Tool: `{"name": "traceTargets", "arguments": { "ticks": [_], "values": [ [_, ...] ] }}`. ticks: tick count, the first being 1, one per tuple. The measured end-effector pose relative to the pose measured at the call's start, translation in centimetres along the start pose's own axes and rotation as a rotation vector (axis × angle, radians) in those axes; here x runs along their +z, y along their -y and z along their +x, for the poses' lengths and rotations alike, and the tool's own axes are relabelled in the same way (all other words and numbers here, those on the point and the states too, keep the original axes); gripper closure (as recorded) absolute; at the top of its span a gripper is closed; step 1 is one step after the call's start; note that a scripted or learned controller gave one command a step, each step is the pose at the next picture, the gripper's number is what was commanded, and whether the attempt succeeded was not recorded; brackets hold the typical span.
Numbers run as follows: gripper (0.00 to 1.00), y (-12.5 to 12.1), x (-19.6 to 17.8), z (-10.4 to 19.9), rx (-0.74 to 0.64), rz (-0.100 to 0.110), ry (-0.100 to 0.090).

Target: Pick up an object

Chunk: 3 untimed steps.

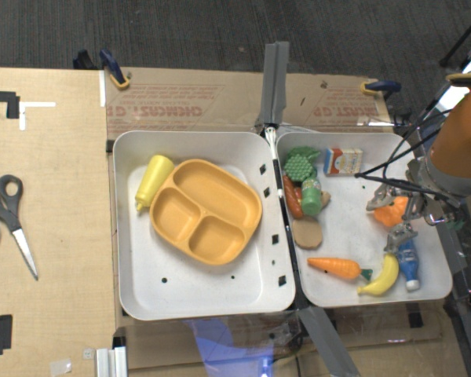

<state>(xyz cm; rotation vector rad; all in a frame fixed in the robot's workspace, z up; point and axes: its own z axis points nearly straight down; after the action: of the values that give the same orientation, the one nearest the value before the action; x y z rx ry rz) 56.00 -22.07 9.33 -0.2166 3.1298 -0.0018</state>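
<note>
The orange object [390,211] lies at the right side of the right bin [341,293], at about three o'clock from the bin's middle. The gripper [398,213] is right over it, its metal fingers straddling the object from above; whether they are apart or closed on it cannot be told from this angle, and nothing shows the object lifted. The object looks rounded, with no clear long axis. Any grasp here probably needs only a straight drop, not a sideways shift.

Just past it at six o'clock lies a blue tube [407,262], long axis running twelve to six, and beside that at seven o'clock a banana [381,277]. A carrot [337,268] lies near the bin's six o'clock edge, pointing toward nine. Along the bin's nine o'clock wall sit a green bottle [310,193], a green block [299,165] and a brown disc [307,232]; a small box [342,162] stands at twelve.

The left bin [145,293] holds a yellow divided plate [206,210] and, touching its ten o'clock rim, a yellow bottle [153,180].
</note>
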Motion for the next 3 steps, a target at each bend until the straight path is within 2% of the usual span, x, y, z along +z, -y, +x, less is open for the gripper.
{"name": "traceTargets", "arguments": {
  "ticks": [1,2,3],
  "values": [
    [1.00,0.0,-1.1,-0.2,-0.002,0.002,0.006],
    [0.00,-0.1,-1.1,-0.2,-0.003,0.002,0.005],
    [0.00,0.0,0.0,-0.4,-0.032,0.001,0.001]
  ]
}}
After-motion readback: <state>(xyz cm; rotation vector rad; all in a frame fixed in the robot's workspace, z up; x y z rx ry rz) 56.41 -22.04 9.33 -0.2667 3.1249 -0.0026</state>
